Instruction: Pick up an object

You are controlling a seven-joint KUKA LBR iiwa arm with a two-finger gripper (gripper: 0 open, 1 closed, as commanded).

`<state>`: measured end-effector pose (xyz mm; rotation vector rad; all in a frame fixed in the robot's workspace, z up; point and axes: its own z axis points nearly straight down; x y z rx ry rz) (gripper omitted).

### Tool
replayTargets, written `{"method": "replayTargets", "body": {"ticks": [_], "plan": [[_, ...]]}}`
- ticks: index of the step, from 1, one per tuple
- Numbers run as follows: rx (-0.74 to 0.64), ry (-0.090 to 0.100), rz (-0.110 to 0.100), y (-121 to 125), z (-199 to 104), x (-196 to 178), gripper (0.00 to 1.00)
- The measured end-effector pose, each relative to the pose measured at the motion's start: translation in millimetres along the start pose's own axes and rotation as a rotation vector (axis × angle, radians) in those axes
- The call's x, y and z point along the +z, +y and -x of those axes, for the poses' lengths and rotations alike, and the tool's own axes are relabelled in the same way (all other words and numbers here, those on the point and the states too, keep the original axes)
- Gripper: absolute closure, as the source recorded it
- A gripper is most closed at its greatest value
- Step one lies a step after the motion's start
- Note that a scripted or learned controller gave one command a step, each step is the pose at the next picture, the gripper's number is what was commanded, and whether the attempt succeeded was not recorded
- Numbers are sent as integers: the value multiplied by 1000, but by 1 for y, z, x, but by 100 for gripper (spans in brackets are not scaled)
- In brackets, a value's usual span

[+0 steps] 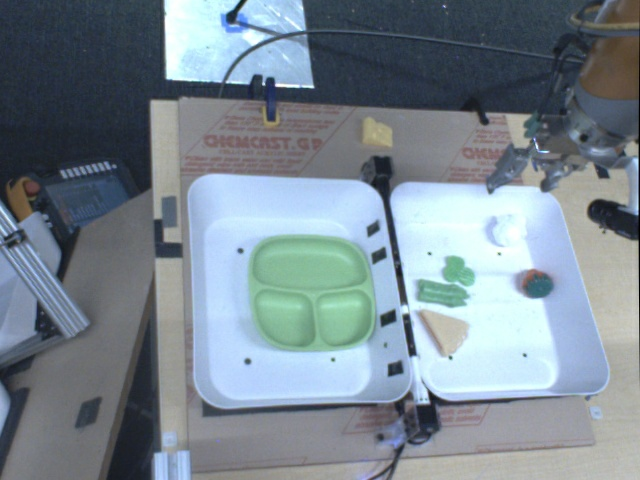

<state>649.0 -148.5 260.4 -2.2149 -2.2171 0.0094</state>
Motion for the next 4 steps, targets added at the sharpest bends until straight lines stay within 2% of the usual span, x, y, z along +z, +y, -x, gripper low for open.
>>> {"method": "replayTargets", "body": {"ticks": [1, 3, 4], "plan": [[-2, -2, 11, 2, 0, -7, 0], [-5, -1, 9, 7, -12, 91, 0], [-4, -1, 7, 5, -15, 153, 0]]}}
